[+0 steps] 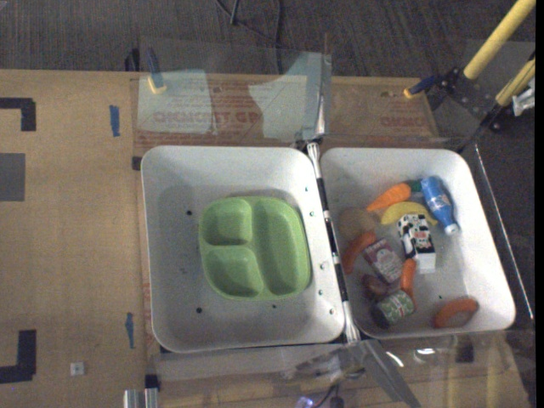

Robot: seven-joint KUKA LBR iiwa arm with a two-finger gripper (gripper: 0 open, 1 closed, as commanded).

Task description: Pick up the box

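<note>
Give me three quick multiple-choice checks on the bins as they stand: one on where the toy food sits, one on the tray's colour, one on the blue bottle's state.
1. Where is the toy food?
A. In the left bin
B. In the right bin
C. On the cardboard

2. What colour is the divided tray?
A. Green
B. Red
C. Blue

3. How is the blue bottle?
A. Standing upright
B. Lying on its side
C. On the tray

Answers: 1 B, the pieces crowd the right bin. 2 A, the divided tray in the left bin is green. 3 B, the blue bottle lies flat beside the black-and-white box.
</note>
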